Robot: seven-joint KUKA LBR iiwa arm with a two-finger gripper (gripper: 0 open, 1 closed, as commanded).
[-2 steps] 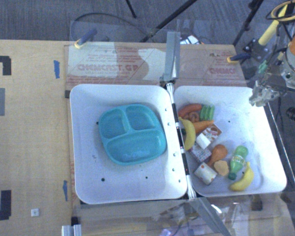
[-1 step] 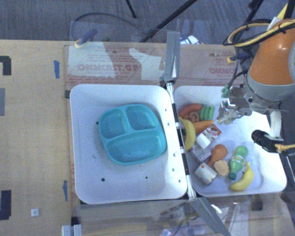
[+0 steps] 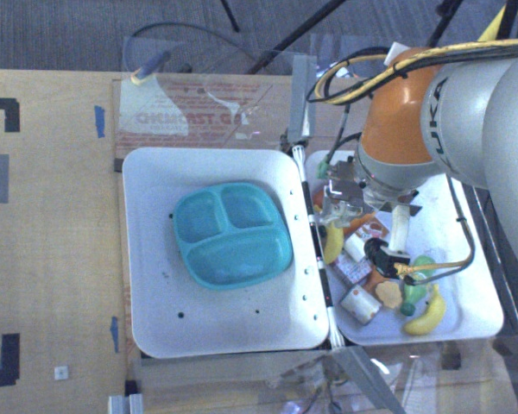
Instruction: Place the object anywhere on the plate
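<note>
Two shallow white bins sit side by side on the wooden surface (image 3: 52,257). The left bin (image 3: 147,309) carries a teal divided plate (image 3: 233,235) with three compartments, two small ones toward twelve o'clock and one large one toward six o'clock; nothing lies on it. The right bin (image 3: 475,304) holds a heap of small toy foods crowded against its nine o'clock wall. In the heap, a yellow banana (image 3: 426,315) lies toward five o'clock, a green round piece (image 3: 421,266) sits just above it, a tan round piece (image 3: 388,295) lies beside that, and a white can-shaped item (image 3: 359,304) rests at the six o'clock edge of the heap. A second yellow banana-like piece (image 3: 332,242) lies along the bin's nine o'clock wall, with an orange-red piece (image 3: 363,226) near it.

The grey arm with its orange band (image 3: 399,115) reaches in from three o'clock and hangs over the right bin. The end effector (image 3: 344,198) is low above the twelve o'clock end of the heap; whether it is spread or pressed together I cannot tell, as the wrist hides it from above. Black and yellow cables (image 3: 371,67) loop over the arm.
</note>
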